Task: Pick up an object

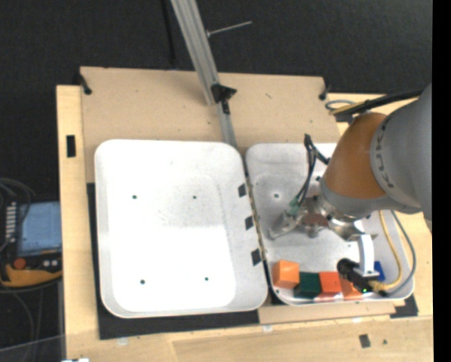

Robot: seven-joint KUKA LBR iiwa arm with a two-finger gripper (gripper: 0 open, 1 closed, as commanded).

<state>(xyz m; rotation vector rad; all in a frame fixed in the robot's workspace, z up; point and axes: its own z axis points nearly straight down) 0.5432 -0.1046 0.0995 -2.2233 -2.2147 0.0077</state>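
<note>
Fingers [286, 225], state impossible to tell, hover in the right bin [274, 164] above blocky orange [287, 273] and green cubes [310, 283].

A pale wooden bench [188, 104] stands on dark carpeted floor [59, 21].

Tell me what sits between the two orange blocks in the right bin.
In the camera view, a dark green block sits between the left orange block and the right orange block, along the right bin's near wall.

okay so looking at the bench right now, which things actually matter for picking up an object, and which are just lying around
For the job:
hand
orange block
green block
second orange block
right bin

Just lying about:
left bin
blue device off the bench
metal pole
</note>
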